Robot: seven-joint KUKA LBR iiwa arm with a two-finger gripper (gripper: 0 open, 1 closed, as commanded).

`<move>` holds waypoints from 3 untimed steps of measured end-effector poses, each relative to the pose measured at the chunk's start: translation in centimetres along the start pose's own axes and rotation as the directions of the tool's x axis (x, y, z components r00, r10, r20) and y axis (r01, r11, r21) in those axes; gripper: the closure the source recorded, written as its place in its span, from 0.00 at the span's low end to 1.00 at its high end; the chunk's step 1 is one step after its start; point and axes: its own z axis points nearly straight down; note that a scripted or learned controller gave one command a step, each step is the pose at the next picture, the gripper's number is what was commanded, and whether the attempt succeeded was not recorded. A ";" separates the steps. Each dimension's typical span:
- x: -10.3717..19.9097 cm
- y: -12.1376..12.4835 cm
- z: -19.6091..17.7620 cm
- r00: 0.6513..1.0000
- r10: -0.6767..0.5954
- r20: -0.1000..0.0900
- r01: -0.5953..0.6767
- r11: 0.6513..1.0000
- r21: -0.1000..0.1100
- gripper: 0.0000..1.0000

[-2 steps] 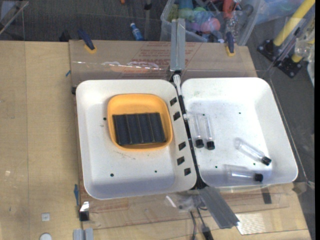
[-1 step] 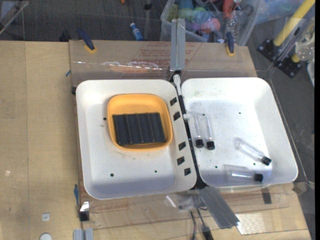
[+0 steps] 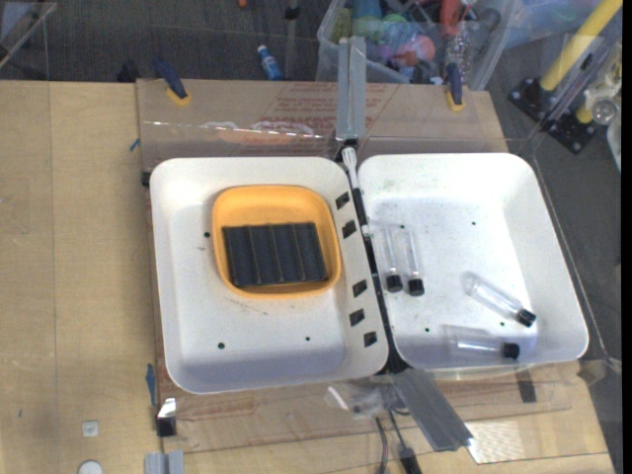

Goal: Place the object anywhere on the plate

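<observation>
a ribbed black object [image 3: 275,255] lies flat on the yellow plate [image 3: 229,215] in the left white bin [image 3: 178,314]. the right white bin [image 3: 444,191], touching it, holds four clear tubes with black caps: two side by side [image 3: 400,260], one tilted [image 3: 499,301], one near the front rim [image 3: 479,342]. both bins sit on a tan counter [image 3: 69,265].

Orange plate [image 3: 225,212] bears a dark ribbed block [image 3: 275,255] (possibly black); white bins [image 3: 188,334].

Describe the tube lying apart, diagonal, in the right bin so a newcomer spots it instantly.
Start at the right white bin. Two clear tubes lie side by side near the divider; another tube rests along the front wall. The diagonal tube lies alone mid-right, slanting, black cap toward the right corner.
</observation>
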 end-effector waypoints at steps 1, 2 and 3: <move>0.0 0.0 0.0 0.966 -0.258 0.000 0.258 0.966 -0.001 1.00; 0.0 0.0 0.1 0.884 -0.468 0.001 0.468 0.884 -0.002 1.00; 0.0 0.0 0.1 0.633 -0.774 0.003 0.774 0.633 -0.004 1.00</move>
